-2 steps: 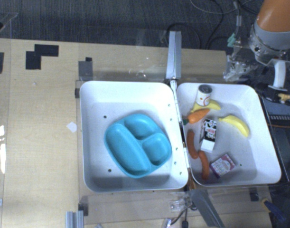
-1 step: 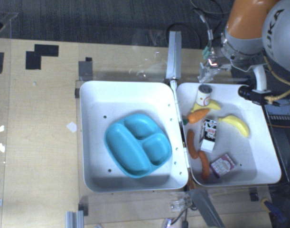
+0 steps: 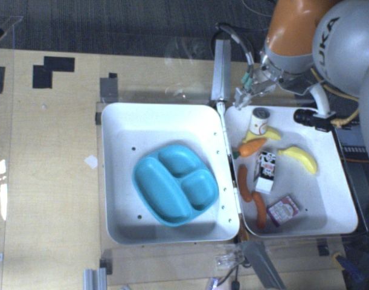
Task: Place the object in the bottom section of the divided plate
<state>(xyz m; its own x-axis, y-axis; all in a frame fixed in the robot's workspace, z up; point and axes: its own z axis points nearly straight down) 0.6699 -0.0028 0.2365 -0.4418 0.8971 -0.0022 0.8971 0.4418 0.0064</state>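
Count on the bench [image 3: 51, 180]: two white bins, the left bin [image 3: 115, 222] and the right bin [image 3: 338, 210]. One blue divided plate [image 3: 175, 184] with three sections. Two bananas [image 3: 300, 159] [image 3: 267, 135]. One carrot [image 3: 252, 148]. One small can [image 3: 259, 121]. One black-and-white carton [image 3: 266, 171]. Two sausages [image 3: 243, 182] [image 3: 259, 210]. One small purple box [image 3: 282, 210].

divided plate [image 3: 175, 183] in left bin [image 3: 115, 162]

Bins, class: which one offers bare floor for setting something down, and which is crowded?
Left bin: bare floor rings the blue plate, widest along its top and left. Right bin: crowded down its left side by can, carrot, carton and sausages; the lower right corner is bare.
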